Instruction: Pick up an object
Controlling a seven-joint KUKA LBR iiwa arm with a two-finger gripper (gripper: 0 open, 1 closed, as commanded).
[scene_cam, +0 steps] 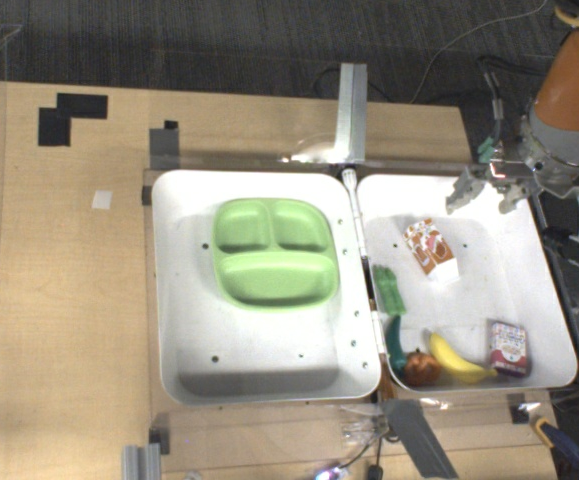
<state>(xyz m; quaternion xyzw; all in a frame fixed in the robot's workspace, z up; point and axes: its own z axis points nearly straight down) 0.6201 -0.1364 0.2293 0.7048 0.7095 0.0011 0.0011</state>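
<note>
At the upper right of your view, the grey arm with its orange band reaches in over the far right corner of the right-hand shallow white bin, its upper part cut off by the picture's edge. The end effector hangs above that bin's back rim with its two fingers spread apart and nothing between them; the left fingertip and the right one sit over bare white floor. You will find the candidates for picking all in this right bin: a small red-and-white printed packet lies nearest, just below and left of the end effector, well clear of it. A green elongated toy lies along the bin's left wall; its shape is hard to make out, and a darker teal piece below it is harder still. At the front sit a yellow banana, touching a small red round fruit partly hidden beneath it, and a red-and-white carton just to the banana's right. The left white bin holds a green three-compartment plastic tray. Both bins rest on the wooden tabletop.
</note>
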